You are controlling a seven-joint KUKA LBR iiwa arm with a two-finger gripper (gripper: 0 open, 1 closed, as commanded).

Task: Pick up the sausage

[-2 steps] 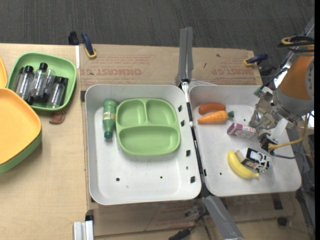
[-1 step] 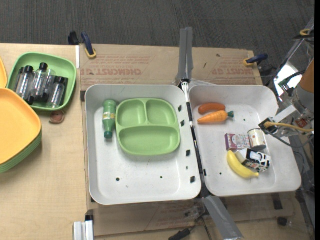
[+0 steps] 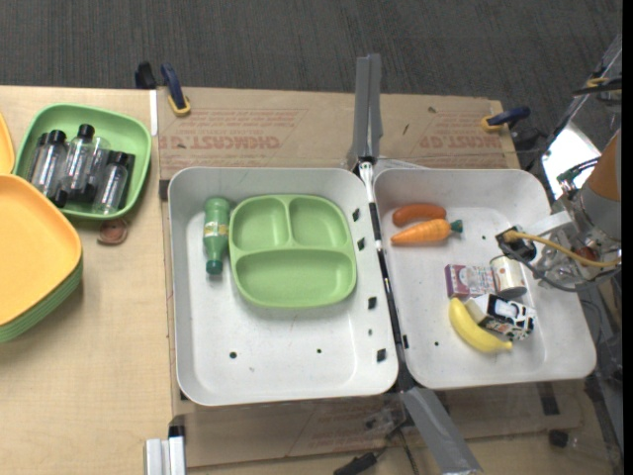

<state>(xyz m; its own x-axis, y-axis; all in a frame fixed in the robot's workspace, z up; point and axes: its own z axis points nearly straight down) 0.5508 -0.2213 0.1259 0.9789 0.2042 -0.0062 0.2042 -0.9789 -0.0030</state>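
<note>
The sausage, a short red-orange link, lies near the back left of the right bin. It rests just behind an orange carrot with a green top. My gripper hangs low in the right half of that bin, over the right end of a yellow banana and beside a purple carton. The gripper is well to the front right of the sausage, and nothing shows between its tips.
The left bin holds a green divided plate and a green bottle along its left side. On the bench to the left stand a green tray of dark bottles and stacked yellow plates.
</note>
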